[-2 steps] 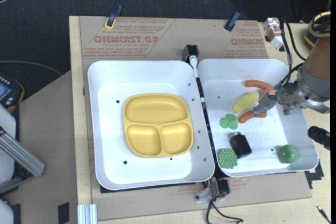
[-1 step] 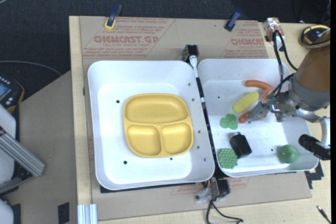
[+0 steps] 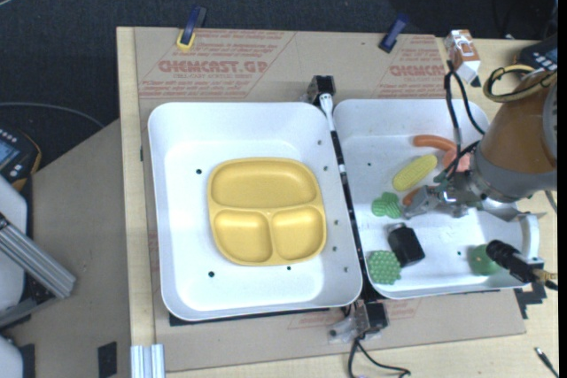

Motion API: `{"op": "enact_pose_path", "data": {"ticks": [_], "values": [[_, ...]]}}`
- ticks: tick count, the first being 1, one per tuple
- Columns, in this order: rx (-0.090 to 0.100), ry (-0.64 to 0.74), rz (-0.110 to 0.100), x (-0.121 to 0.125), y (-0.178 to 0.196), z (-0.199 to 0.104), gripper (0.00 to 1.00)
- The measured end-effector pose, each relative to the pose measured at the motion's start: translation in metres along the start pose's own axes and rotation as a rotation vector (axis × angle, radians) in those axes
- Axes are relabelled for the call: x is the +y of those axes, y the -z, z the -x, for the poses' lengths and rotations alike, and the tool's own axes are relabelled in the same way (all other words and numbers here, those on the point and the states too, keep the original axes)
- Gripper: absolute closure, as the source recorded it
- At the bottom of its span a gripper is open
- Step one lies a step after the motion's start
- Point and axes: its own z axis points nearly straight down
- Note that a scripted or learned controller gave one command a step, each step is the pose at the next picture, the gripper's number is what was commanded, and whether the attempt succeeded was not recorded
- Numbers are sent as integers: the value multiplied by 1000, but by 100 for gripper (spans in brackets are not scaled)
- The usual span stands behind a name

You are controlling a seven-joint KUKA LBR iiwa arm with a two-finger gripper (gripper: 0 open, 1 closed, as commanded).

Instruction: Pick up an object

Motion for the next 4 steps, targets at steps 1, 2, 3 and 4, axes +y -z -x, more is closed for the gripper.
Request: {"op": "enact_pose_path", "data": {"ticks": [1,2,3,4], "values": [[-3,-1,8,2,14,1,100],[-6,-1,13,2,61,10,100],[-7,1,14,8,106,14,100],[-7,2,14,9,146,14,100]]}}
